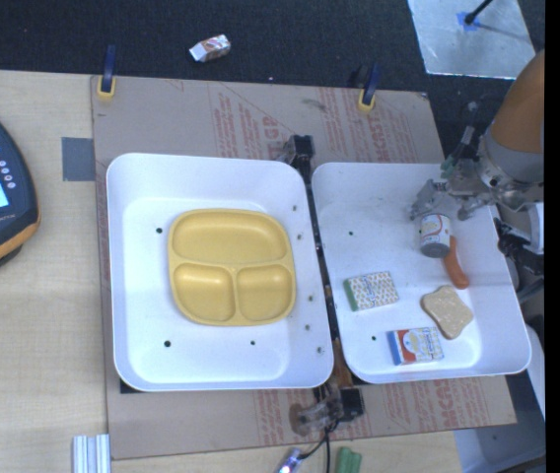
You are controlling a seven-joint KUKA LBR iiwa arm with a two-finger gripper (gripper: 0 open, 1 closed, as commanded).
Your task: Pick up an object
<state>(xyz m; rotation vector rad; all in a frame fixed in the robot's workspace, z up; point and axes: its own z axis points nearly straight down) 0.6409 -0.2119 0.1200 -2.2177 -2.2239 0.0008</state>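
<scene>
The pincer point(436, 203) hangs low at the right bin's point(379, 190) one o'clock corner, just above a small can point(434, 235); whether it is spread, I cannot tell. Nothing looks lifted yet, so grasping and raising remain, by my judgement.

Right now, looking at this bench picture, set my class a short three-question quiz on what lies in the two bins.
1. True or false: the yellow plastic divided plate lies in the left white bin.
2. Which lies nearest the arm's tool? A small can; B blue and white carton; C green patterned packet.
3. Fill in: the tan toast slice lies in the ___ bin.

Key: 1 true; 2 A; 3 right.
</scene>
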